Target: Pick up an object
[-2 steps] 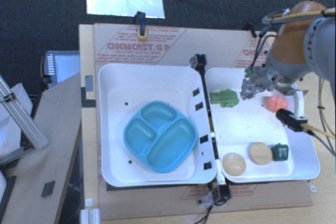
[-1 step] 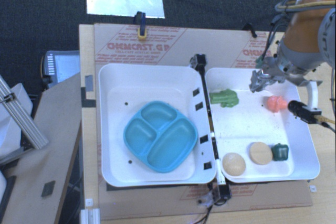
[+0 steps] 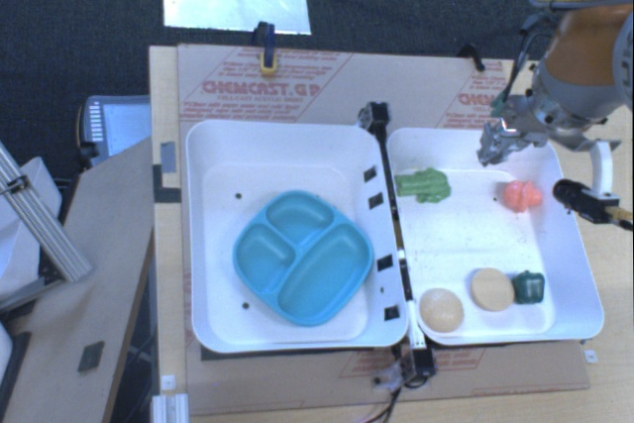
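The right bin [image 3: 570,258] holds a green leafy piece [image 3: 424,184] at its far left, a pink-red lump [image 3: 522,196] near its far right, and two tan rounds [image 3: 442,309] [image 3: 490,288] plus a dark green block [image 3: 529,287] along the near side. My gripper [image 3: 492,152] hangs over the far edge of this bin, between the green piece and the pink lump, a little above and left of the lump. Nothing shows between its fingers.
The left bin [image 3: 213,163] carries a blue divided plate [image 3: 301,256]. A black clip strip [image 3: 386,213] runs along the seam between the bins. Cardboard [image 3: 297,84] lies under both bins, with a yellow clamp [image 3: 267,64] at its far edge.
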Robot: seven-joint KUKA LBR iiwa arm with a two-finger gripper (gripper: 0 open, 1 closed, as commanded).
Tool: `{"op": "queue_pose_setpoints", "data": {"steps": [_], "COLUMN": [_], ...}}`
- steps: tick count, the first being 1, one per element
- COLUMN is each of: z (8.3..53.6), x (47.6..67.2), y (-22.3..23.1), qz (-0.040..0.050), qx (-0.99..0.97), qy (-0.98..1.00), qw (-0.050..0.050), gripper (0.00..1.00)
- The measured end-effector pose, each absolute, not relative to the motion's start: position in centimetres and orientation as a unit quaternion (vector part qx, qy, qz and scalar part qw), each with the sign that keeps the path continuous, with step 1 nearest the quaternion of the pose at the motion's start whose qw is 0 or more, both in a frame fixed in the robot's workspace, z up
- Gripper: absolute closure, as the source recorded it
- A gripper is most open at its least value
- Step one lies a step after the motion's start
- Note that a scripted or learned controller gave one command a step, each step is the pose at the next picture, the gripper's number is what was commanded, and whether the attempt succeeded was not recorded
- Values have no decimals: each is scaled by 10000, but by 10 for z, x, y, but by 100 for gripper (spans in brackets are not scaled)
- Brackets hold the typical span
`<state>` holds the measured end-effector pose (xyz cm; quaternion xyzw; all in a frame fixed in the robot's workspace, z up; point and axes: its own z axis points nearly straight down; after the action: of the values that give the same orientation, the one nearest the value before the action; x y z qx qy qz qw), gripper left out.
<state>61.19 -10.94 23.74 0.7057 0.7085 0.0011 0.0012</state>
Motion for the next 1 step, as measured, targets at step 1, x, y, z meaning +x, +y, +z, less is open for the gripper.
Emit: {"op": "queue_pose_setpoints", "data": {"steps": [1], "z": [245], "x": [595], "y": [-57], "qz": [7], "qx": [7045], "qy": [7097], "qw": [1], "gripper": [100]}}
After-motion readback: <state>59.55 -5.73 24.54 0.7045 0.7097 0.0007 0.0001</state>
